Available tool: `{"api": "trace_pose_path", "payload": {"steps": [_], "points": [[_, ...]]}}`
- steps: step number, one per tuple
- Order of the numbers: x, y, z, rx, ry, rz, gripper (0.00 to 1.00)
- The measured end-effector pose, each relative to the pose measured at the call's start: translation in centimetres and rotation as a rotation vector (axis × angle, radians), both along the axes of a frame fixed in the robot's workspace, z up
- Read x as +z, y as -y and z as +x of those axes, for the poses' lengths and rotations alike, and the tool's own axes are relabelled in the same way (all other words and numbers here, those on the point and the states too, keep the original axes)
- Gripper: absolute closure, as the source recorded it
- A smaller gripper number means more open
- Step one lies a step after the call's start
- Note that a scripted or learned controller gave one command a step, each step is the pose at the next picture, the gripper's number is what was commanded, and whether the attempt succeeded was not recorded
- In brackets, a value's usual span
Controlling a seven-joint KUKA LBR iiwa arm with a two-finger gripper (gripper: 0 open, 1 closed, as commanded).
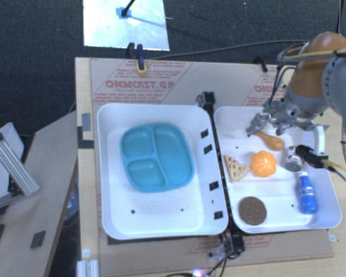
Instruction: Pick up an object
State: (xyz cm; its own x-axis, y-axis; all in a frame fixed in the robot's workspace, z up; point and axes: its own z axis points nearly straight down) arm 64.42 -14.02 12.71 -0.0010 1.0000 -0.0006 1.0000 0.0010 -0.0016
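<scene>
- Two white bins side by side on bench. Left bin (112, 212) holds a blue divided plate (157, 156), three compartments, lying flat near its middle.
- Right bin (328, 212) holds the loose items: tan drumstick-shaped toy (269, 139) at upper middle; orange pumpkin-like toy (263, 163) just below it; pizza-slice wedge (236, 168) left of the pumpkin, near the divider; brown round patty (252, 210) toward the front edge; blue bottle (305, 194) with white cap at right.
- Arm enters from right; gripper (269, 122) low over the right bin's upper part, just above the drumstick.
- Finger spread: cannot tell; nothing visibly between them.
</scene>
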Motion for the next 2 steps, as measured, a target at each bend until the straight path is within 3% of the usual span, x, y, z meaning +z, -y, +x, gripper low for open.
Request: {"api": "trace_pose_path", "payload": {"steps": [1,2], "points": [[-4.4,-0.1,0.0,0.0,0.002,0.0,0.0],[-3.1,0.0,0.2,0.0,0.007,-0.001,1.0]]}}
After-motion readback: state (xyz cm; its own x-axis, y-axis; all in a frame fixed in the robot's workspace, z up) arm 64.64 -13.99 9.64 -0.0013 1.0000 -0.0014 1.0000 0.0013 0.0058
